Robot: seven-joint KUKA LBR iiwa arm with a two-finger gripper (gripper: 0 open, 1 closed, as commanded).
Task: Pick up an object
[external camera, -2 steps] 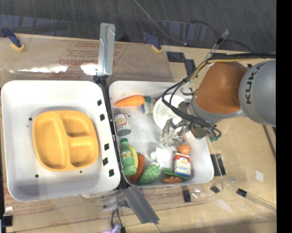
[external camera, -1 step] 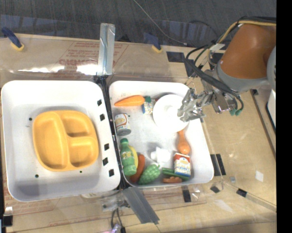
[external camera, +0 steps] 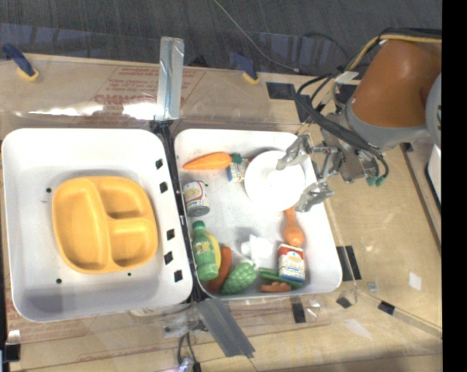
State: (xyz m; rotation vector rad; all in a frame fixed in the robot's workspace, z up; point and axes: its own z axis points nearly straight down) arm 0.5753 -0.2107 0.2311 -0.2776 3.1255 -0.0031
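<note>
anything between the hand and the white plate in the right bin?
Nothing visible. The hand, fingers spread, sits at the right edge of the white plate in the right bin. The carrot and can lie on the plate's far side, out of the way.

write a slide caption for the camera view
Open gripper poised above the white plate in the right bin, with a yellow divided tray in the left bin.

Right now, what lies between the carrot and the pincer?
In the camera view, the white plate sits between the carrot and the pincer, with a small bottle by the carrot's tip.
</note>
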